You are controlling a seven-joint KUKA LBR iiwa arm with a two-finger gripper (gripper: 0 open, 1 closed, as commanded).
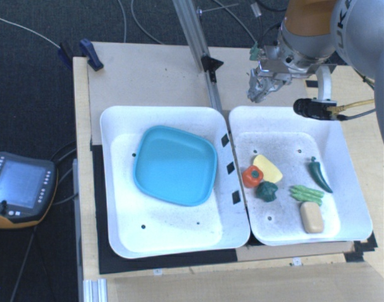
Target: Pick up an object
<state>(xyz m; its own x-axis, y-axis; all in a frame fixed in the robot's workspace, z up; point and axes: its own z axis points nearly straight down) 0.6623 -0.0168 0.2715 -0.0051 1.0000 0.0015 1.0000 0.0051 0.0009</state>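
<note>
Grey metal gripper (262, 88) hangs above the far rim of the right shallow white plastic bin (343, 168); whether it is parted or closed I cannot tell, and nothing shows in it. Toward the camera from it, near mid-bin, lie a yellow wedge (268, 168), red tomato-like piece (252, 176) and dark green lump (267, 191), touching. The arm reaches in from the right, wrist pointing down. A blue square plastic plate (175, 165) sits in the left bin.

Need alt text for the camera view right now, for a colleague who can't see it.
The gripper hangs above the bench behind the right bin, which holds small toy foods: tomato, yellow piece, green pepper. The left bin holds a blue plate.
</note>
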